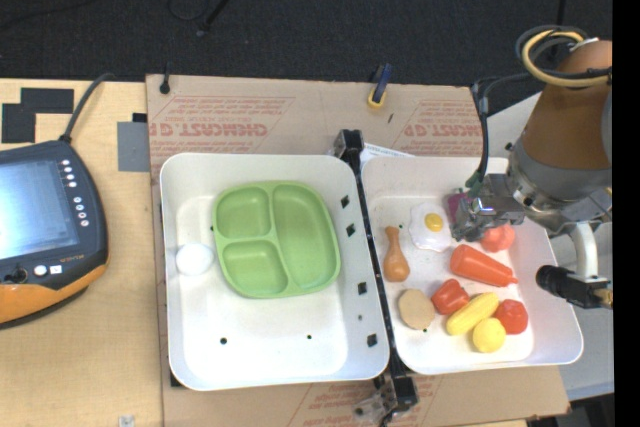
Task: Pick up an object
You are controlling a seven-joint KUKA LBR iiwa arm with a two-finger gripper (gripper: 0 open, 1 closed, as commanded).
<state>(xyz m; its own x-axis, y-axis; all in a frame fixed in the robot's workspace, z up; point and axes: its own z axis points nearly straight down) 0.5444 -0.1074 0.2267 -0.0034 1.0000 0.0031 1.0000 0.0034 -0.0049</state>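
Observation:
My gripper [468,213] is low over the right bin [560,355], at its upper middle. It hangs between a fried egg toy [432,224] on its left and a small red fruit [498,238] on its right. Just below it lies an orange carrot [482,265]. Further forward are a red pepper [449,295], a yellow banana-like piece [471,312], a lemon [488,336] and a red tomato [511,316]. A brown drumstick [397,255] and a tan round piece [416,308] lie near the bin's left wall. I see nothing held.
The left bin [200,345] holds a green divided plate [275,240] and a small white ball [194,259]. A black divider [365,255] runs between the bins. A tablet-like pendant [40,220] rests on the bench at far left.

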